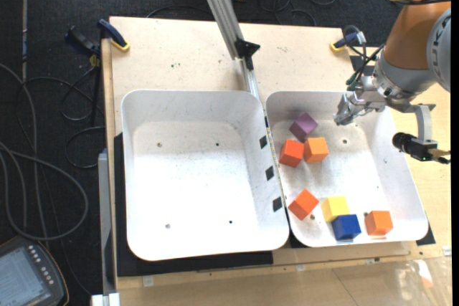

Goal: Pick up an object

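Two shallow, smooth white bins are seen: the left bin and the right bin. The gripper is held over the right bin; its state cannot be told. Small matte cubes lie there, including a purple cube.

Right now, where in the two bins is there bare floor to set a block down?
The left bin is bare from wall to wall. In the right bin, free floor lies right of the orange block, below the gripper. The front is crowded: yellow block, blue block.
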Robot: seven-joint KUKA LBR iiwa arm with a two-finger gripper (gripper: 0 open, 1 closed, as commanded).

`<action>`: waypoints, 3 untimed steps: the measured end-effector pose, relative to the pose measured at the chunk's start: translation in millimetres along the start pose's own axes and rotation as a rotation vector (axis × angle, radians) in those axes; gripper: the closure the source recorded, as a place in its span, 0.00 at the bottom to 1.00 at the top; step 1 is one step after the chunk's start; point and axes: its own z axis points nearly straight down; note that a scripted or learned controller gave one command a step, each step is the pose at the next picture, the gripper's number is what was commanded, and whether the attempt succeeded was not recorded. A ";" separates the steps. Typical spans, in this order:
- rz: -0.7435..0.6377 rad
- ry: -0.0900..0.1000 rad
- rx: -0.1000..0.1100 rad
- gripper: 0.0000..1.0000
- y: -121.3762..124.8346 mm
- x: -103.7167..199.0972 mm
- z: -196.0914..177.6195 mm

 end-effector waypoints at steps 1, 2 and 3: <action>-0.002 0.000 -0.002 1.00 -1.1 7.9 -60.2; -0.001 -0.001 -0.002 1.00 0.9 7.7 -114.3; -0.006 0.004 0.008 1.00 4.1 67.2 -98.1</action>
